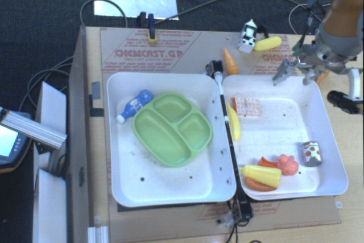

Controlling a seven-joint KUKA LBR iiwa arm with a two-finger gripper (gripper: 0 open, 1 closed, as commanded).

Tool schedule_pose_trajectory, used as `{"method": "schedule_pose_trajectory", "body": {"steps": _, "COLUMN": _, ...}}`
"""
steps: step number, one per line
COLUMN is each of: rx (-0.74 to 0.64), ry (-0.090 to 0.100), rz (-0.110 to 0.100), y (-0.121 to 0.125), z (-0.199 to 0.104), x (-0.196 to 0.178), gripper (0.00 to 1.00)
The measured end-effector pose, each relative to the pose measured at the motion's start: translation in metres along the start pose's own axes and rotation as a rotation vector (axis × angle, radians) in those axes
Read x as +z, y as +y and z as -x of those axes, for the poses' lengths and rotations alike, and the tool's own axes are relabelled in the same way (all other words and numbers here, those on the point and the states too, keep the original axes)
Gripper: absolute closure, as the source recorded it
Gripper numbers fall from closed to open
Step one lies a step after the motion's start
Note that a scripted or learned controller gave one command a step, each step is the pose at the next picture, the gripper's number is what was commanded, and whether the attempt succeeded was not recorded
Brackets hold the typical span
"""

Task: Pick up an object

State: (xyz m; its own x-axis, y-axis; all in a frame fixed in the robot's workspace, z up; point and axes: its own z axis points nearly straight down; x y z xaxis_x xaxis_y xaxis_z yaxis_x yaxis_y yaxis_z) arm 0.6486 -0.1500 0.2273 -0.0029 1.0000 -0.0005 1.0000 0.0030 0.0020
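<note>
My gripper hangs over the far right corner of the right bin, open, with nothing between its fingers. In that bin lie a pink-and-white checked block, a yellow banana against the left wall, a small grey can at the right, and a cluster at the front: a yellow bottle, an orange piece and a pink toy. The left bin holds a green divided plate and a blue bottle with a white cap.
Behind the bins on the cardboard lie an orange carrot, a black-and-white cow figure and a yellow banana-like piece. A black brush handle runs along the divider between the bins. Cables cross the back.
</note>
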Motion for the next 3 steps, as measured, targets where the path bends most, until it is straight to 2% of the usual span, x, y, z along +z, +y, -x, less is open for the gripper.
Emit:
{"method": "schedule_pose_trajectory", "body": {"steps": 1, "rx": -0.002, "ry": 0.002, "rz": -0.002, "y": -0.030, "z": -0.062, "x": 0.039, "gripper": 0.00}}
{"method": "schedule_pose_trajectory", "body": {"steps": 2, "rx": 0.001, "ry": 0.001, "rz": -0.001, "y": -0.099, "z": -0.088, "x": 0.043, "gripper": 0.00}}
{"method": "schedule_pose_trajectory", "body": {"steps": 3, "rx": 0.003, "ry": -0.001, "rz": -0.001, "y": -0.096, "z": -0.064, "x": 0.143, "gripper": 0.00}}
